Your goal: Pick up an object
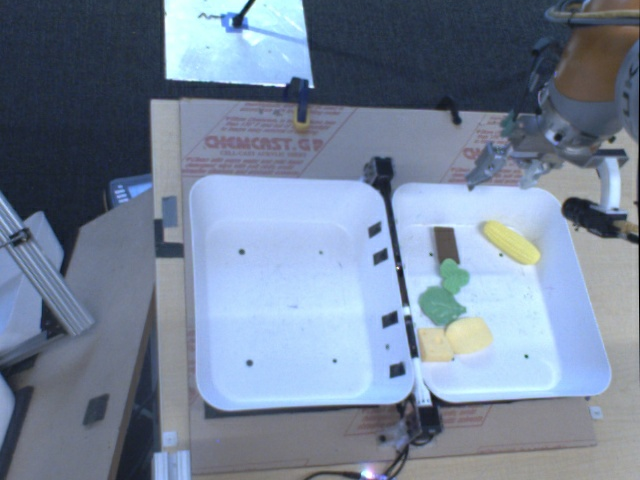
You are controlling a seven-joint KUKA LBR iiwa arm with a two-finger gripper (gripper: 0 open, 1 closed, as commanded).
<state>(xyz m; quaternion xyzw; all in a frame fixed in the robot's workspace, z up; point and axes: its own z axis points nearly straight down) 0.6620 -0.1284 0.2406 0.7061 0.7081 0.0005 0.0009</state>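
My gripper [509, 168] hangs above the far edge of the right bin [575, 368], its two fingers spread open with nothing between them. Down in that bin lie a yellow corn cob [511, 242] at the far right, a brown bar [445, 243] near the middle divider, a green leafy piece [444, 294] below the bar, and two yellow pieces [455, 339] side by side nearer the front. The gripper is well above and behind all of them, closest to the corn cob.
The left bin [290, 298] sits beside the right one, joined by black clips [385, 258] along the divider. Both rest on a cardboard sheet [260, 138]. A shiny metal plate [238, 28] lies at the back. A black part [592, 216] sticks out at the right.
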